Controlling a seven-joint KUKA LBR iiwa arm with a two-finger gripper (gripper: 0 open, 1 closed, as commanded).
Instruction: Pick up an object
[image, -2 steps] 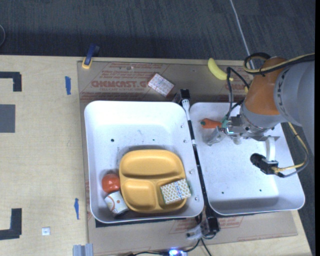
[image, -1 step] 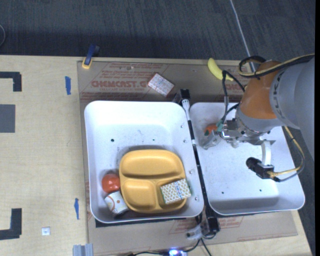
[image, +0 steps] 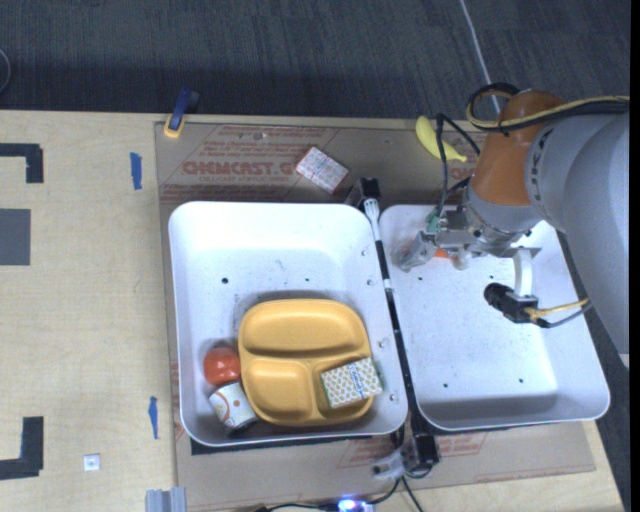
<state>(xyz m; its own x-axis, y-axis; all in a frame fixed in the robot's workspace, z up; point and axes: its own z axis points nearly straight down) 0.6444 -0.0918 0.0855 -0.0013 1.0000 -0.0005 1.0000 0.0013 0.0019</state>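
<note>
The gripper (image: 432, 248) hangs low in the right bin (image: 520, 415), up near its far-left corner. Honestly, we can't tell from this angle whether it's spread or closed, since the wrist of the arm (image: 510, 160) blocks most of it, and we see nothing clearly held in it. Everything worth grabbing sits in the left bin (image: 270, 225), bunched along the near edge. There's a yellow divided plate (image: 290, 335), with a little patterned packet (image: 351, 382) lying in its near-right compartment. A red ball (image: 221, 363) touches the plate's left side, and a small cup (image: 232, 404) is tipped over just in front of the ball. Our guess is they're crowded there because the bin floor lets loose stuff slide into that corner, and the plate pins the ball and cup against the wall. So the targets are across the two bin rims from the gripper, to its left and closer to the camera, well apart from it. If we're picking, the packet looks easiest since it sits up on the plate. The ball and cup are wedged tight, and the plate itself looks too wide to pinch except by its rim.
</note>
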